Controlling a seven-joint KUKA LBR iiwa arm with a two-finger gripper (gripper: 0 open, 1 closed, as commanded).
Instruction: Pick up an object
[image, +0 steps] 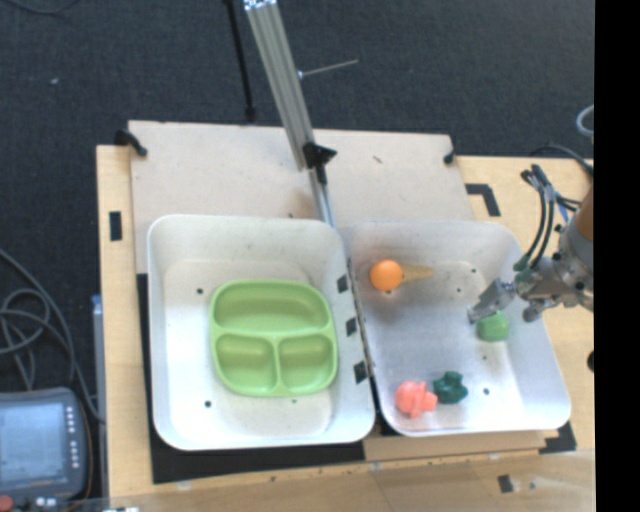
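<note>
Camera view: wooden bench (115, 330) on dark carpet (60, 80).

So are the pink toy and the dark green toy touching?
Touching. The camera view shows the pink toy pressed against the dark green toy, no gap between them, in the right bin.

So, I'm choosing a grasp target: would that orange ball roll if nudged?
Probably. The orange ball looks round and sits free on the right bin's flat floor, so a nudge likely sends it rolling. It looks smooth, so it may slip from a pinch.
</note>
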